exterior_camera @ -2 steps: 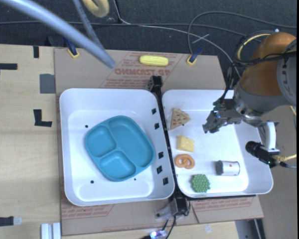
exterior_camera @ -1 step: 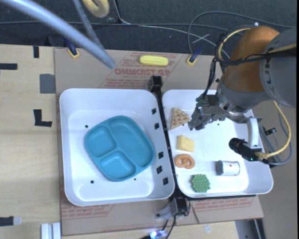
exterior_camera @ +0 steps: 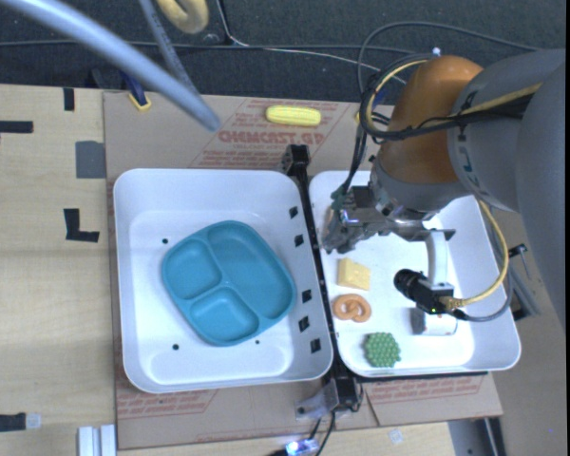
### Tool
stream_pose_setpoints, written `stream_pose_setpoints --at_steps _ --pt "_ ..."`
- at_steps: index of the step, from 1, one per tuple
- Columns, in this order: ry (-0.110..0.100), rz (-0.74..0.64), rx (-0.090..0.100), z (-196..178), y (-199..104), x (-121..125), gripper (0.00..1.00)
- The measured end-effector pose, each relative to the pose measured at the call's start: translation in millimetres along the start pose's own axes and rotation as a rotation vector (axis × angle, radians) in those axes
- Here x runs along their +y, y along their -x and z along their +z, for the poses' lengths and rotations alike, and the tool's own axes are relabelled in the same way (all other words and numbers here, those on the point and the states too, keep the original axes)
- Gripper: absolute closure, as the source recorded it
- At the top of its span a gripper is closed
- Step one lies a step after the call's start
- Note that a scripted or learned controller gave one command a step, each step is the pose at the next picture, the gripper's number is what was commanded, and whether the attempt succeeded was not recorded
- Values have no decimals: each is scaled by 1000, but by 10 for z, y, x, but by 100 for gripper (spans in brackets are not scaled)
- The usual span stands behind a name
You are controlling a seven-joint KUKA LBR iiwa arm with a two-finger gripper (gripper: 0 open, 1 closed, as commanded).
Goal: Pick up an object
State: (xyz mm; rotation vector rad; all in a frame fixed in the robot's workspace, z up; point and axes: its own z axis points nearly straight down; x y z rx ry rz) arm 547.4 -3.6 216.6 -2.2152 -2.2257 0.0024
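Tool (exterior_camera: 338, 228) low over the right bin (exterior_camera: 489, 350), near its left wall; grip state impossible to tell, nothing seen held; yellow wedge (exterior_camera: 354, 275) just below, pretzel-like ring (exterior_camera: 351, 307) and green lump (exterior_camera: 381, 349) further down; best to centre over the wedge, descend straight, close gently, avoid the divider; blue tray (exterior_camera: 227, 281) alone in left bin.

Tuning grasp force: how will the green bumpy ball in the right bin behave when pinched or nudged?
The green ball looks round, so a nudge would probably roll it across the right bin. Its bumpy surface may help grip. It seems small, likely light.
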Motion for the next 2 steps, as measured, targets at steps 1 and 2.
stream_pose_setpoints --at_steps 1,2 --pt "-1 0 0 72 -501 -6 100" --pt "1 -1 0 51 -1039 54 100"
